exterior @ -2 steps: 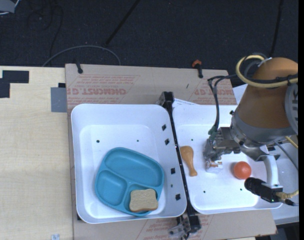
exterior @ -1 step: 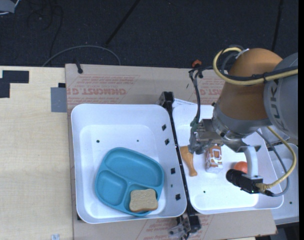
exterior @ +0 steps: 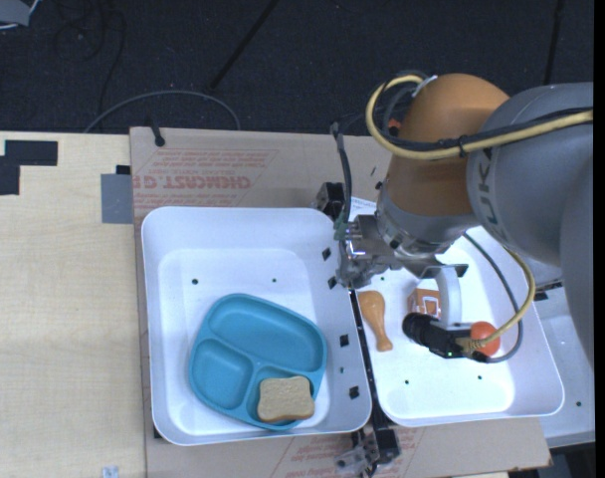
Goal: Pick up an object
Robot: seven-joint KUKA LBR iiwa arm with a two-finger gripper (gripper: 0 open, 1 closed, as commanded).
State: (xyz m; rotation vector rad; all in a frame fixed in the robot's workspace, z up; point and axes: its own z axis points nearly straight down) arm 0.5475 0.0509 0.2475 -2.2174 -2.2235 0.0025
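A tan plastic toy drumstick (exterior: 375,319) lies just beside the gripper (exterior: 359,259), on its bench-front side, long axis pointing at it; whether the gripper is spread cannot be told.

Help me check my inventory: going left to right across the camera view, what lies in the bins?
Blue plate → bread slice on the plate's right part → toy drumstick → small orange box → red-orange ball.

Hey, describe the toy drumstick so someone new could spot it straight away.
Look in the right-hand white bin, along its left wall. The drumstick lies there: a tan, club-shaped piece, unlike the boxy orange-and-white packet to its right.
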